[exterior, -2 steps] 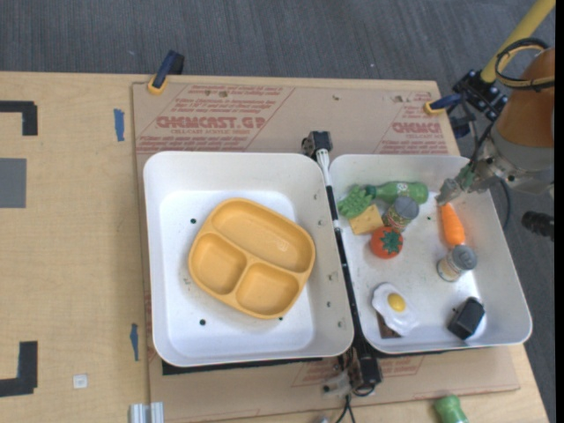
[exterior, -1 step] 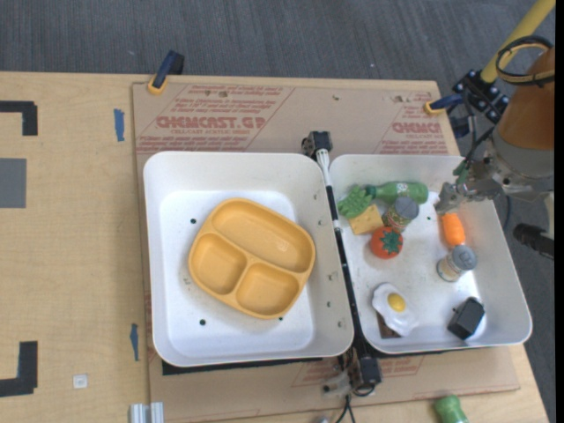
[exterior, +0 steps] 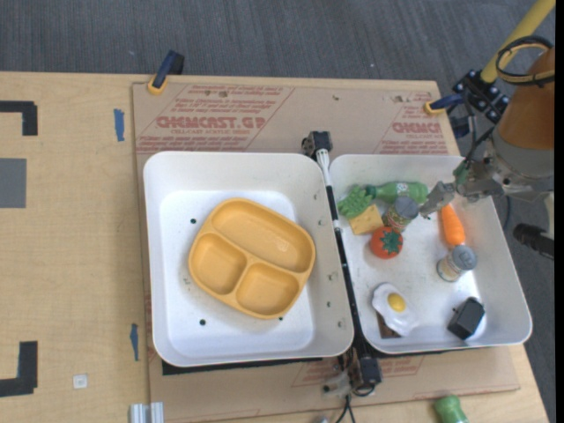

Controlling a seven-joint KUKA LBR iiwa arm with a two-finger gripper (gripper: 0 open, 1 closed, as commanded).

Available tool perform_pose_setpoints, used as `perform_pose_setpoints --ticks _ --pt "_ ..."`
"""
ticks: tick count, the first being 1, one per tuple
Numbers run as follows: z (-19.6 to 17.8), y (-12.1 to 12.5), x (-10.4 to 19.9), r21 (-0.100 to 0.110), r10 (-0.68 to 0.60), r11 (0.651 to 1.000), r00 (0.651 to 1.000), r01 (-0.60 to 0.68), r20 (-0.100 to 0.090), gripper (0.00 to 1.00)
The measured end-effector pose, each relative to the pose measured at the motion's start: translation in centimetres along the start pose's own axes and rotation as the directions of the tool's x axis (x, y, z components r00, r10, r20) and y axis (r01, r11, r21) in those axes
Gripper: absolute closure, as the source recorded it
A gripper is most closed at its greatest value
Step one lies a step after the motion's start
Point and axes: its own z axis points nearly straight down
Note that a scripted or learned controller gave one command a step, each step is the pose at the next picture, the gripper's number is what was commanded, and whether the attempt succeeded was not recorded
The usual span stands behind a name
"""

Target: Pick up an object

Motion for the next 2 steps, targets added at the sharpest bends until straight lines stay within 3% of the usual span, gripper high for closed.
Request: perform_pose_setpoints --ticks 1,2 --pt "4.4 -1.7 -2.5 -0.009 -0.052 0.999 0.999 0.052 0.005 0.00" --pt "4.7 -3.0 -2.3 -0.025 -0.088 0.996 0.996 0.088 0.016 0.00"
